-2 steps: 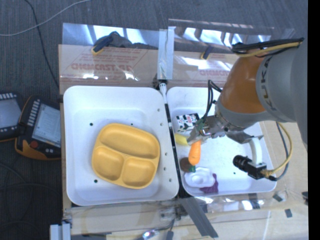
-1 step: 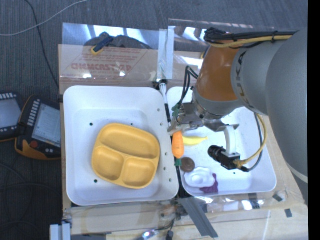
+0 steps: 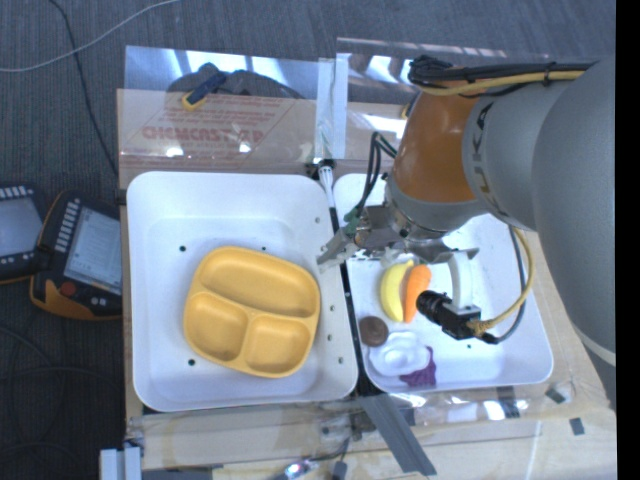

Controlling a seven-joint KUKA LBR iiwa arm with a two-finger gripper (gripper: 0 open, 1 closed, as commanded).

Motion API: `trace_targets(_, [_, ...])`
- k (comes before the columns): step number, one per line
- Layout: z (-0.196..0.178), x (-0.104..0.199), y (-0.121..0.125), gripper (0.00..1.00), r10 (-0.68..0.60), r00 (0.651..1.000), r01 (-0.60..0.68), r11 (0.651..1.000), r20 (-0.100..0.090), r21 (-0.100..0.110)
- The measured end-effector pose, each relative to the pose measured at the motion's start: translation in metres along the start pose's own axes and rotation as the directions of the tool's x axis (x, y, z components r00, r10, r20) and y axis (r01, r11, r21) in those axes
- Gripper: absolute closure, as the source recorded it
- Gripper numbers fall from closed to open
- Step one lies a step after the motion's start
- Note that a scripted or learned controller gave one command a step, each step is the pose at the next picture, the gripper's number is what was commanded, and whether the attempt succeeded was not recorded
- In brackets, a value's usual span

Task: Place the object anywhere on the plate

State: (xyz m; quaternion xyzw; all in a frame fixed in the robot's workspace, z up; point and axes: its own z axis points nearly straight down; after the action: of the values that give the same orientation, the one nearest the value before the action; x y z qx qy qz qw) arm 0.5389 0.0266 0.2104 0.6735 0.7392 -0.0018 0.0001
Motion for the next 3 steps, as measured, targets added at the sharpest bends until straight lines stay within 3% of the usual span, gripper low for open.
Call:
trace_targets(1, [0.027, 0.044, 0.128, 0.00, -0.156, 0.988, 0.156, 0.988, 0.003, 0.000])
trace_targets(2, [0.017, 0.045, 0.128, 1.00, -0.158, 0.987, 0.158, 0.987, 0.008, 0.000])
trace_targets(3, [0.027, -0.006, 0.022, 1.00, -0.322, 0.947, 0.322, 0.947, -0.001, 0.000])
